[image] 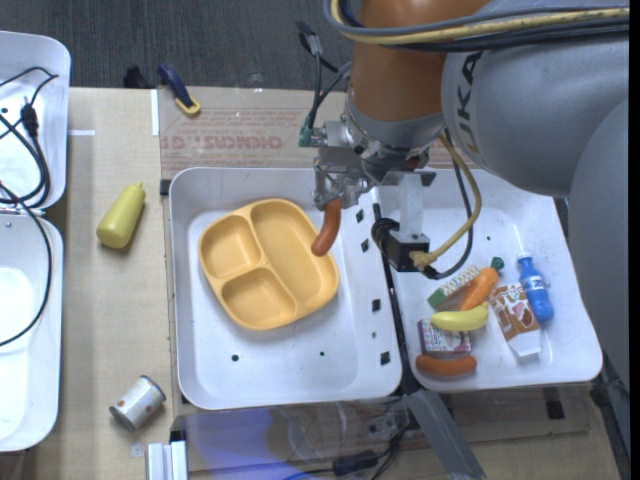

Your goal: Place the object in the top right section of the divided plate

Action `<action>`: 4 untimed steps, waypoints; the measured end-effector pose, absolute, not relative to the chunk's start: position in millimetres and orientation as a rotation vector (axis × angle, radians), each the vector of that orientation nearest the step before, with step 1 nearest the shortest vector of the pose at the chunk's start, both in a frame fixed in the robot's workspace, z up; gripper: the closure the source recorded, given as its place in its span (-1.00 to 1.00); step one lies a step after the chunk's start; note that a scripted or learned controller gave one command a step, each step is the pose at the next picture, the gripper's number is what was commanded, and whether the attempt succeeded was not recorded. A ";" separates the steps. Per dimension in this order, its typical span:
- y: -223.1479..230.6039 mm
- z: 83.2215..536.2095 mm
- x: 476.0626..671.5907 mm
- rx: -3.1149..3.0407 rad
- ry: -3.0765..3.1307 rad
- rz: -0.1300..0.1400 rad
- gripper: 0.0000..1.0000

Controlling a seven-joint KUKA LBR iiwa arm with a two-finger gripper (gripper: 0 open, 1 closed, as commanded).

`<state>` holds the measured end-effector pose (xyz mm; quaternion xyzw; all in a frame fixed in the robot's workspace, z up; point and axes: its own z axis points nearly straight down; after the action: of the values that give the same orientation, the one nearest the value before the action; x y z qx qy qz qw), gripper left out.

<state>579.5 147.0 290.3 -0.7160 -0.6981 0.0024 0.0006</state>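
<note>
A: Camera view, item one?

B: Divided plate (pixel 268 263), yellow, three sections, lying in the left bin (pixel 200 368). All sections bare.

A: Item two, the task's object?

B: Toy sausage (pixel 325 231), reddish-orange, hanging nearly upright at the plate's right rim, beside its upper right section. Its top end sits between the fingers of the gripper (pixel 332 200), which are closed narrowly on it.

A: So it is held?

B: As far as this view shows, yes: pinched at the upper end, the lower end free and above the rim.

A: Other stock?

B: Right of the plate, in the right bin (pixel 575 353): a second sausage (pixel 446 365), banana (pixel 459 319), carrot (pixel 479 287), small blue bottle (pixel 534 288), two printed packets. Left of the plate, outside the bins: yellow mustard bottle (pixel 121 216); below it, a small can (pixel 137 401).

A: Progress?

B: Judged well along. Pickup and carry look done. Left: a small shift inward over the upper right section, lowering, release.
</note>
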 end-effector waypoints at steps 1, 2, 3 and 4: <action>181.0 329.9 567.0 -2.303 -2.136 0.006 1.00; 213.3 285.6 561.3 -2.194 -2.246 0.010 1.00; 212.9 285.8 561.5 -2.195 -2.246 0.010 -1.00; 212.9 285.8 561.5 -2.195 -2.246 0.010 -1.00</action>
<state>561.5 212.9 285.8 -0.6989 -0.7152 0.0031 0.0005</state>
